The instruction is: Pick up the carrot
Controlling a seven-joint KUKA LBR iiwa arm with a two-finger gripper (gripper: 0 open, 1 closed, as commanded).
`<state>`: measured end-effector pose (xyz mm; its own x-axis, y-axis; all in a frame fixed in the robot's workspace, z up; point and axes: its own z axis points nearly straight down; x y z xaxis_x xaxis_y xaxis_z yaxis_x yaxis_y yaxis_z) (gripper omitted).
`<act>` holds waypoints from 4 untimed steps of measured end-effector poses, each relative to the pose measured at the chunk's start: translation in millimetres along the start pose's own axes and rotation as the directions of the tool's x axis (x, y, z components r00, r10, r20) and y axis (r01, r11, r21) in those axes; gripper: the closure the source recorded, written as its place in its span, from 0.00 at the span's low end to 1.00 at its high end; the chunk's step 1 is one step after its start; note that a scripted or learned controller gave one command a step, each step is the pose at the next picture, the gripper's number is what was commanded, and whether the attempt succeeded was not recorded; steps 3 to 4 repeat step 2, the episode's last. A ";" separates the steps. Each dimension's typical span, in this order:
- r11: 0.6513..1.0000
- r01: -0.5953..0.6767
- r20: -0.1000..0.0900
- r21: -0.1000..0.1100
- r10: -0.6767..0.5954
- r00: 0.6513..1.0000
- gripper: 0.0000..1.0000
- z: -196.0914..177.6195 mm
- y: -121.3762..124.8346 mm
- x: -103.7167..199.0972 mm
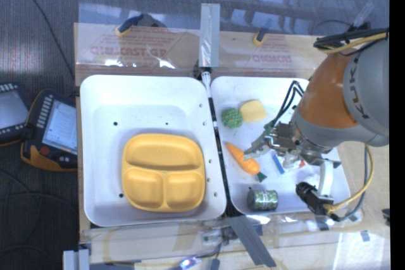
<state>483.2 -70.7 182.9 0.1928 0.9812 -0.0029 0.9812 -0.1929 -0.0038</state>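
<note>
I log one carrot (243, 159): orange, tapered, with a small green stub at its thick end. It lies flat on the floor of the right bin (221, 136), close to that bin's left wall. Its narrow tip points toward 10 o'clock, its thick end toward 4 o'clock. It appears whole and fully exposed from above.
</note>
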 end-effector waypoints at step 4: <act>0.998 -0.056 -0.008 -0.014 0.055 0.998 1.00 83.4 12.8 -21.2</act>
